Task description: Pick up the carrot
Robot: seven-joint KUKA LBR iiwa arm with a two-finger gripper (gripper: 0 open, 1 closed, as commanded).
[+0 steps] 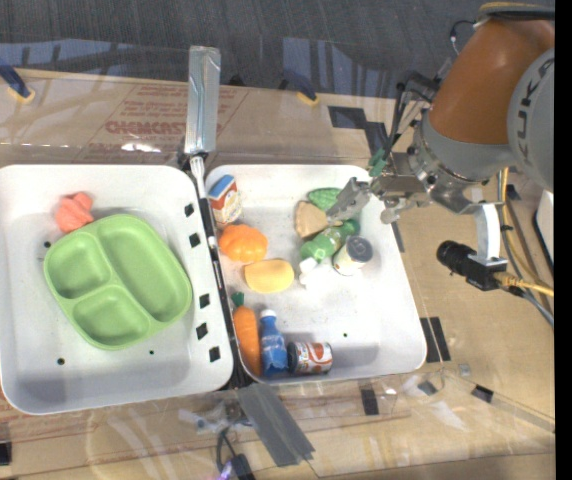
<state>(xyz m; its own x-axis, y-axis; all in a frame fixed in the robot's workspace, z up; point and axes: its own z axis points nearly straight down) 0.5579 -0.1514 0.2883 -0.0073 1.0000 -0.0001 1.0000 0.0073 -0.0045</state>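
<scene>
Two white bins sit side by side. At six o'clock in the right bin [386,313] lies the carrot [247,336]. Pincer [351,200] hovers at one o'clock; its spread I cannot tell.

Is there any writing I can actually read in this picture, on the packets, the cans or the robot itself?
"KU": large letters on the arm's grey shell, cut off at the edge.
Red print on the cardboard sheet behind the bins: too blurred to read.
Labels on the small carton, the blue bottle and the can: too small to read.
</scene>
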